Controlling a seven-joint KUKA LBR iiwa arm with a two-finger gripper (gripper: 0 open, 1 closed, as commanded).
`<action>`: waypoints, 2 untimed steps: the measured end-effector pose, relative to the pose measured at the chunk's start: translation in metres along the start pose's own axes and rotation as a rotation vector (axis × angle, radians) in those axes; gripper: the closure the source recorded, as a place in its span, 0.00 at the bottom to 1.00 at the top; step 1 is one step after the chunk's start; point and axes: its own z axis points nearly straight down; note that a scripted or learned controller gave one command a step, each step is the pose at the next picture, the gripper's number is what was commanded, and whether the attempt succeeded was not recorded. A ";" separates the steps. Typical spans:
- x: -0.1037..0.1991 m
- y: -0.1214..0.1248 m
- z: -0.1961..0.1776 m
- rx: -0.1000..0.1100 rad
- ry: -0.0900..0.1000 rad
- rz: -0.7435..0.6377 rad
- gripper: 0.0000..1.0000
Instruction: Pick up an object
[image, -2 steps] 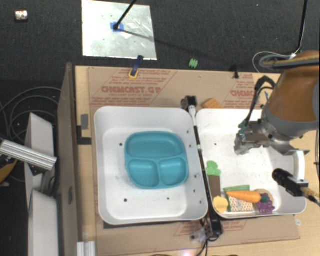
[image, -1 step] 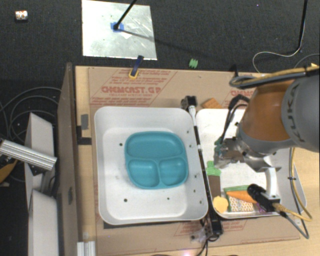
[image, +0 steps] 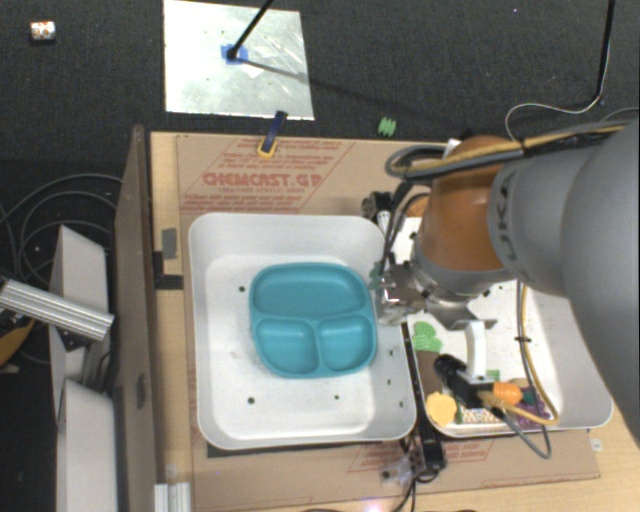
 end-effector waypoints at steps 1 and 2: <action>-0.013 -0.027 -0.036 0.000 0.000 0.008 1.00; 0.046 -0.034 0.004 0.006 0.001 -0.001 1.00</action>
